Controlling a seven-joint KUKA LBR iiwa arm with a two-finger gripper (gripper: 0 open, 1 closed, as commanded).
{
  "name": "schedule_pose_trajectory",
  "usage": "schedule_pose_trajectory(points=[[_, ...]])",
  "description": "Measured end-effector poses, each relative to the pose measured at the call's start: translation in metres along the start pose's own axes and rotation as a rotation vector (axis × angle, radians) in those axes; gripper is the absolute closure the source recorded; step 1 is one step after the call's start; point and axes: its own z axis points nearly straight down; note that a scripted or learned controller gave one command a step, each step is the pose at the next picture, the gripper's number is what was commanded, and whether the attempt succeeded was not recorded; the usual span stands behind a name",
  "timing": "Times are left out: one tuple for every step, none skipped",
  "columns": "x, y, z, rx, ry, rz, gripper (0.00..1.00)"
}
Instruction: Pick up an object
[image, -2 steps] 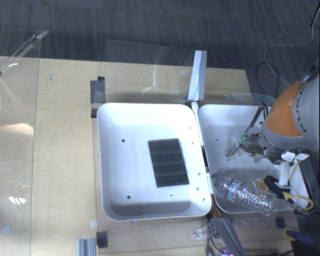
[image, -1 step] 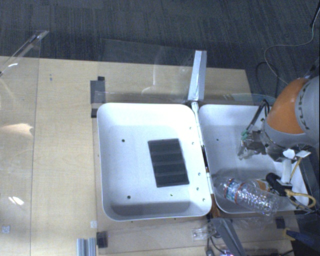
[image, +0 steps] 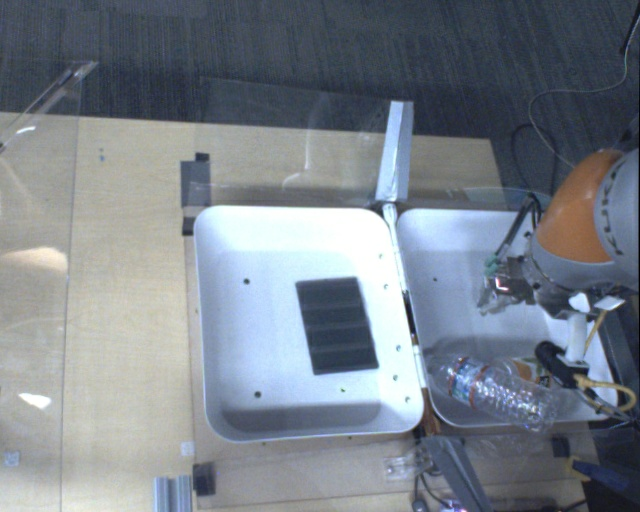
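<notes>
Bench (image: 120, 300) of pale wood, bearing two shallow white bins side by side. Left bin (image: 225, 330): dark ribbed slab (image: 336, 325) lying flat at its middle, well apart from every wall. Right bin (image: 440, 250): clear plastic bottle (image: 497, 392) lying on its side along the near edge, toward the near right corner.

Arm (image: 585, 215) reaching in over the right bin's right edge, orange band uppermost. Gripper (image: 503, 285) low over the bin's middle, apart from the bottle and nearer the far wall. Nothing seen between the tips. Jaw state: cannot tell, tips too small and blurred against the white floor.

Step in hand, by judgement: approach, no grasp made. Next move likely calls for a shift toward the near edge and a descent squarely across the bottle's body; rolling a risk.

Wrist partly cut off at right. Bottle's right end confused with cables.
</notes>
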Motion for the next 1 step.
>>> schedule_pose_trajectory(points=[[0.0001,0.0,0.0001,0.0,0.0,0.0,0.0]])
